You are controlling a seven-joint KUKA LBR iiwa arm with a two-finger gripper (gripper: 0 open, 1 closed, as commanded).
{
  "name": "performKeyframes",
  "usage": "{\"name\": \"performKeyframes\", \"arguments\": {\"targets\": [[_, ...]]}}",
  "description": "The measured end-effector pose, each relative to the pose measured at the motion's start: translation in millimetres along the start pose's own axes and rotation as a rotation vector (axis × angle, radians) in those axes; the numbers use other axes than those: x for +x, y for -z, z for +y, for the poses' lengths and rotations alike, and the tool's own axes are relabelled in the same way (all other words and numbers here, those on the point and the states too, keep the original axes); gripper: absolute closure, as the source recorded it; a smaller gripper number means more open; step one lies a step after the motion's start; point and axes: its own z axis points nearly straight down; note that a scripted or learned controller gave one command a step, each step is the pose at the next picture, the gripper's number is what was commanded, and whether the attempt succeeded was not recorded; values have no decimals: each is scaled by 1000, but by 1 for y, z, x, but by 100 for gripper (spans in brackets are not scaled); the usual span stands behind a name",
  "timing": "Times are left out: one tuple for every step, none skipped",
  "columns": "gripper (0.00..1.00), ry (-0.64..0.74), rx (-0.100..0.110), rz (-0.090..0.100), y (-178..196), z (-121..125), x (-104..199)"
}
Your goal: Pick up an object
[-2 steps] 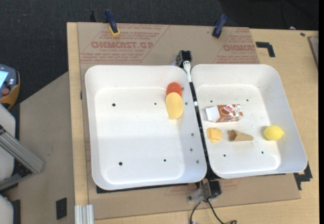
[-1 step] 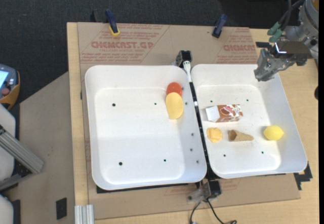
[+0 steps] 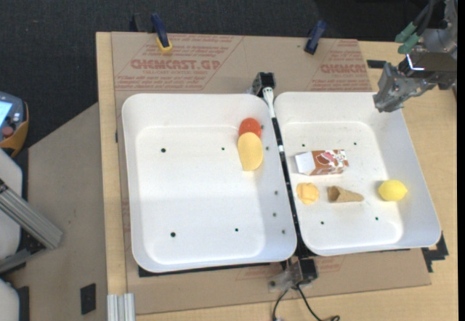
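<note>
My gripper (image 3: 386, 100) hangs over the far right corner of the right bin (image 3: 407, 229), well above the objects. In that bin lie a white and brown packet (image 3: 321, 161), a small orange ball (image 3: 308, 193), a tan cone-shaped piece (image 3: 344, 195) and a yellow lemon (image 3: 392, 190). In the left bin (image 3: 145, 240), close to its right wall, a yellow oblong object (image 3: 251, 151) lies with a red-orange one (image 3: 249, 126) just behind it.
The two bins meet at a black divider strip (image 3: 279, 160). Clamps (image 3: 161, 35) (image 3: 315, 36) hold the cardboard base at the far edge. Cables and the arm's wrist stand at the upper right.
</note>
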Motion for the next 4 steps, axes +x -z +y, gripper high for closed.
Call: {"name": "performKeyframes", "arguments": {"targets": [[100,-7,25,0,-221,-4,-39],[100,-3,-2,-2,-130,0,-59],[100,-9,21,1,-294,-5,-118],[100,7,-15,-2,-118,47,-54]]}}
